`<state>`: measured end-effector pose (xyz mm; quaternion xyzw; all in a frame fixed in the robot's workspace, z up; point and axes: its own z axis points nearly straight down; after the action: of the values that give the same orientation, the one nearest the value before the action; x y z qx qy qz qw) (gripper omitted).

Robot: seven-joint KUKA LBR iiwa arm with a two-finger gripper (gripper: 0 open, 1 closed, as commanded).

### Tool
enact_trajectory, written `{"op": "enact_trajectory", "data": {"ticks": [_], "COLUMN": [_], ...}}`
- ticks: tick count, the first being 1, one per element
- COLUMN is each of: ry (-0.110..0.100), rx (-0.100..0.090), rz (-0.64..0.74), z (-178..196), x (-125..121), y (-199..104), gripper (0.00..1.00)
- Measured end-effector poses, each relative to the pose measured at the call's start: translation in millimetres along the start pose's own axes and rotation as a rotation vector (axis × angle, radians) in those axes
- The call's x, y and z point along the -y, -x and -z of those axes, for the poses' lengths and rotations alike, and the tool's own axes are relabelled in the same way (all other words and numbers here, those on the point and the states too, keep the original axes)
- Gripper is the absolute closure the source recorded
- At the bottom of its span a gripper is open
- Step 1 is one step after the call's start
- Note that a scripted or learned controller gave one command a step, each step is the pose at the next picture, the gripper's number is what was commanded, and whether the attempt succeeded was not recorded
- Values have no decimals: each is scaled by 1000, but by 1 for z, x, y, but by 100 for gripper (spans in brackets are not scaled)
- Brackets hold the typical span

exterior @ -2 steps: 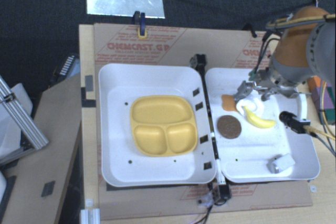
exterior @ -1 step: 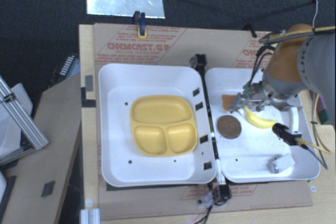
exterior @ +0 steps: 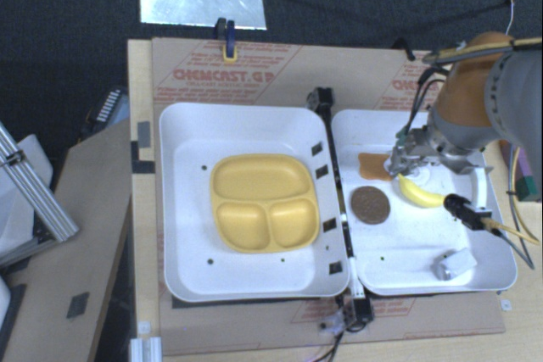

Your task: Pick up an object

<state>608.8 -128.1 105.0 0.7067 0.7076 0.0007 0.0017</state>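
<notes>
Two white bins (exterior: 182,267), one yellow tray (exterior: 263,202), one banana (exterior: 419,195), one brown disc (exterior: 371,204), one orange piece (exterior: 371,166), one grey block (exterior: 452,264)

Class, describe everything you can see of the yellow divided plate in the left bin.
The yellow divided plate is a rounded rectangle of matte, plastic-looking material with three compartments: one wide one on the far side, two smaller ones nearer the camera. It lies flat, right way up, about mid-floor in the left bin, slightly turned. Nothing lies in it or touches it.
</notes>
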Motion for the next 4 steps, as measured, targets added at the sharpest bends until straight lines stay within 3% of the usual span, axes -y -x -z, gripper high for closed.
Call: {"op": "enact_trajectory", "data": {"ticks": [2,4], "ry": [-1,-2], "rx": [-1,-3], "rz": [3,7], "z": [113,129], "x": [2,19], "y": [-2,-94], "gripper": [100,100]}}
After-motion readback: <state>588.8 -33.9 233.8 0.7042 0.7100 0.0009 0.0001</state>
